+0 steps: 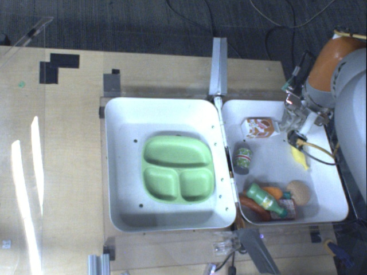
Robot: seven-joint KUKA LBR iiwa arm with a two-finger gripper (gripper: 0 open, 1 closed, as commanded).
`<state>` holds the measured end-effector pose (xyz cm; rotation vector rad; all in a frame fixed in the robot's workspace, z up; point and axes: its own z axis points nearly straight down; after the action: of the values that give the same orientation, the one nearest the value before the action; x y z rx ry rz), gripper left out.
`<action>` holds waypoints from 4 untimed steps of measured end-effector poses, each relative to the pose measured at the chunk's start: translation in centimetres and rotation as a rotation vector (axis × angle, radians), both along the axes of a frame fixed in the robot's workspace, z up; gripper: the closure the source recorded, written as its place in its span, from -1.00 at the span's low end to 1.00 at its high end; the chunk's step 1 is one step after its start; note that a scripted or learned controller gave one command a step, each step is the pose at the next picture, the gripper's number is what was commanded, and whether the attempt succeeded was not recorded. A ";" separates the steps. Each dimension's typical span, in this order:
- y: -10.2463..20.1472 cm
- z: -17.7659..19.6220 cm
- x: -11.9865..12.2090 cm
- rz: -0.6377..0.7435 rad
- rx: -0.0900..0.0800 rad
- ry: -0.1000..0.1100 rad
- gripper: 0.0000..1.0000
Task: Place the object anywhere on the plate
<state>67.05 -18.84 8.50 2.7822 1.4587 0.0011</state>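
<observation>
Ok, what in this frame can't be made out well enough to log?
- End effector, camera view: too small and blurred against the wrist parts to tell open from shut, or whether it touches the packet.
- Pile at the right bin's near edge: the green bottle lies over orange and red items, hiding their shapes.
- Can: label too small to read.
- Arm: cut off by the right edge.

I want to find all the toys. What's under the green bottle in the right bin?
The green bottle lies on a pile: an orange carrot-like piece pokes out beneath it, with something dark at its end. The rest underneath is covered.
</observation>
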 end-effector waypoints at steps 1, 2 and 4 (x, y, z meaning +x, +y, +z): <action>8.5 0.3 -5.4 0.256 0.002 -0.005 1.00; 4.7 0.4 -11.5 0.206 -0.004 -0.012 1.00; 1.0 6.4 -18.3 0.193 -0.001 -0.001 1.00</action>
<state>48.78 -17.88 14.92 2.6283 1.7188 0.0026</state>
